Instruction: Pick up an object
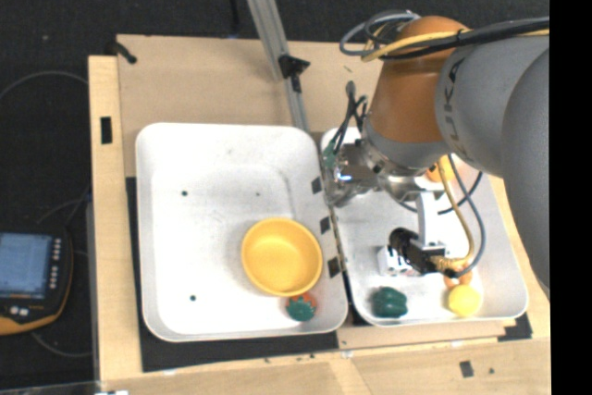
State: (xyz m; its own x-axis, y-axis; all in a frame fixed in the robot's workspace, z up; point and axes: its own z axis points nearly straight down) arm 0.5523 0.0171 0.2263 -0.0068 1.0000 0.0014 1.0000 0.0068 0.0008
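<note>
A yellow bowl (pixel 281 255) sits in the left bin (pixel 194 171), towards its near right corner. Just below the bowl lies a small dark green thing (pixel 300 310) with a bit of red beside it. In the right bin (pixel 507 287), a green lump (pixel 388 302) and a yellow rounded thing (pixel 462 298) lie along the near edge. My gripper (pixel 339 180) hangs low at the right bin's left wall, by the divider between the bins. It is well above the green lump in the view and right of the bowl. I see nothing held in it.
A slanted metal pole (pixel 268 23) rises from the bench behind the bins. The grey and orange arm (pixel 435 106) covers the far part of the right bin. A handheld screen (pixel 28 277) lies off the bench at left.
</note>
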